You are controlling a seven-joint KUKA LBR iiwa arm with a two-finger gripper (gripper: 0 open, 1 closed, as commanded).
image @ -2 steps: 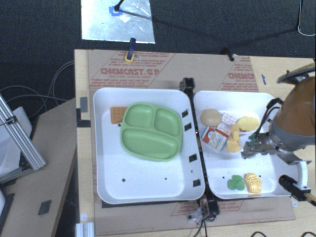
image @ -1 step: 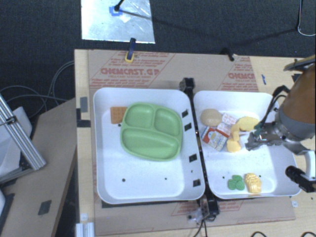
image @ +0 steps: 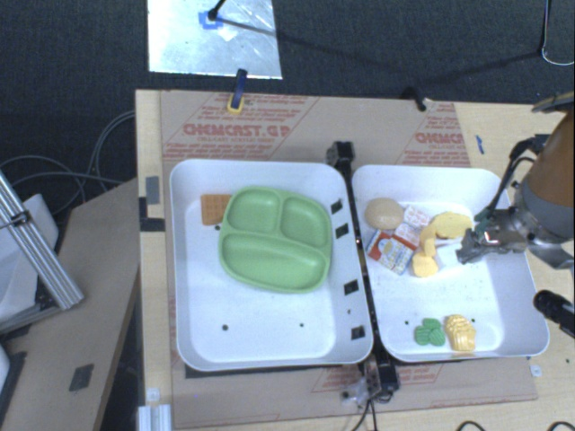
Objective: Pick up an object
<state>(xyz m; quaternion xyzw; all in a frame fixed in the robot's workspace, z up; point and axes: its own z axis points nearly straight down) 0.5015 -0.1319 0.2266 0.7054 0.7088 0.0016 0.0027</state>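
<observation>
with the hand [image: 474,243] low in the right bin [image: 517,326] near its right edge, its state impossible to tell, it should settle squarely over the yellow banana toy [image: 446,224] just beside it before closing, clear of the crowded snack packet [image: 395,246].

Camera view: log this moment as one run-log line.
phase: reaching | gripper: over right bin, beside yellow toy | held: nothing seen | left bin: green plate | task: not done
</observation>
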